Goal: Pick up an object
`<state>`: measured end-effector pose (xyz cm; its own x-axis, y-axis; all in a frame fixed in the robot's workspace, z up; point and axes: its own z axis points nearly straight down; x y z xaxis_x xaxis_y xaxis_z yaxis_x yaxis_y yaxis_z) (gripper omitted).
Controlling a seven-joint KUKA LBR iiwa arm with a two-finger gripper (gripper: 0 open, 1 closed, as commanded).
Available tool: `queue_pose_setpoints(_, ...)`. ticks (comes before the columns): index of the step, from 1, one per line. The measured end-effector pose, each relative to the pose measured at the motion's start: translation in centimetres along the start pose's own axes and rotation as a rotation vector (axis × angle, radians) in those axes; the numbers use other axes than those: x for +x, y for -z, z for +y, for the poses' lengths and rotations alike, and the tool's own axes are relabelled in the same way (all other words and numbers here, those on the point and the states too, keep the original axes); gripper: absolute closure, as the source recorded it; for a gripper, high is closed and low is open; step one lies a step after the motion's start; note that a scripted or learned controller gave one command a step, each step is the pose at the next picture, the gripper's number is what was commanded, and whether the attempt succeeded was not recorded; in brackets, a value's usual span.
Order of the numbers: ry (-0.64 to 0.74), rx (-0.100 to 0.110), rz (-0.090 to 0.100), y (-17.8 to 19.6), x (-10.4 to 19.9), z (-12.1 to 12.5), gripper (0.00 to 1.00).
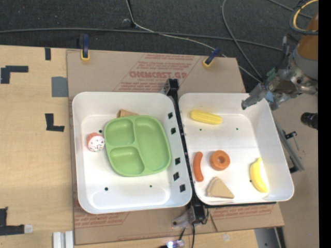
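The right bin (266, 119) holds a yellow corn cob (206, 118), an orange ring (220, 159), a red sausage (198, 166), a tan wedge (220, 188) and a banana (257, 175). My gripper (261, 101) hangs over the bin's far right corner, above the rim, open with nothing between its fingers. It is to the right of the corn cob and well apart from it. A green divided plate (137, 144) lies in the left bin (83, 138), with a white and red ball (95, 143) at its left edge.
A tan piece (126, 113) pokes out from behind the green plate. A black divider (178, 133) runs between the two bins. Cables (243, 45) trail over the dark surface behind the bench. The arm (307, 50) enters at the upper right.
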<state>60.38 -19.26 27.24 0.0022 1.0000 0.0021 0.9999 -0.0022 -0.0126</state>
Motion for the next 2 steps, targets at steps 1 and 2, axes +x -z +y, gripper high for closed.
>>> queue_pose_setpoints(1, 0.003, -0.011, -0.002, 0.7, 0.1, 0.2, 0.00)
queue_pose_setpoints(2, 0.002, -0.005, -0.002, -5.7, -0.3, 0.2, 0.00)
